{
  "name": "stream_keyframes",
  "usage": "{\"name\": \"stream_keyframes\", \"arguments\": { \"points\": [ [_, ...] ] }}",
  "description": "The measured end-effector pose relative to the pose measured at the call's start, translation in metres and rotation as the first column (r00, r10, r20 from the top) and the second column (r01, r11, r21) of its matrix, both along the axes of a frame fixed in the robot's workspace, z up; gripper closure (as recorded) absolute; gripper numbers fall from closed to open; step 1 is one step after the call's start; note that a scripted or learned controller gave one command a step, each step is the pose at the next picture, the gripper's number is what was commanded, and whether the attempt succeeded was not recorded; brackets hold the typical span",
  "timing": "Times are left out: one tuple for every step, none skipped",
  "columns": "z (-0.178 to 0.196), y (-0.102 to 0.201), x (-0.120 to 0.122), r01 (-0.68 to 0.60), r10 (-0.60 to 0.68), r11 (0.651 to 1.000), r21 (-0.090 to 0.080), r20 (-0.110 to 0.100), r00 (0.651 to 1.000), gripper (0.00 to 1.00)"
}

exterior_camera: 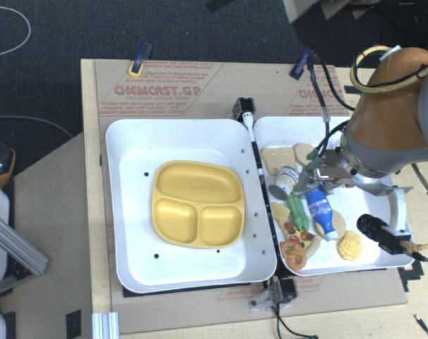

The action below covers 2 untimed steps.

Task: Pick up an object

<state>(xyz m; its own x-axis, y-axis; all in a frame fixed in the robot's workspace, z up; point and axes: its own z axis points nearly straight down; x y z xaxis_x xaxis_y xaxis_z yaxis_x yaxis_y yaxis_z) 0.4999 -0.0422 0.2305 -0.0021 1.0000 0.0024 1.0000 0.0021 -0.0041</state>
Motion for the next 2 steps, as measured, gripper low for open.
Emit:
{"name": "stream_keyframes", "arguments": {
  "points": [
    [0.001, -0.010, 0.007, 0.002, -0.002, 1.000, -0.003, 0.005, 1.000, 1.00],
    [-0.015, -0.013, 0.003, 0.003, -0.003, 1.000, -0.001, 0.000, 1.000, 1.00]
  ]
}}
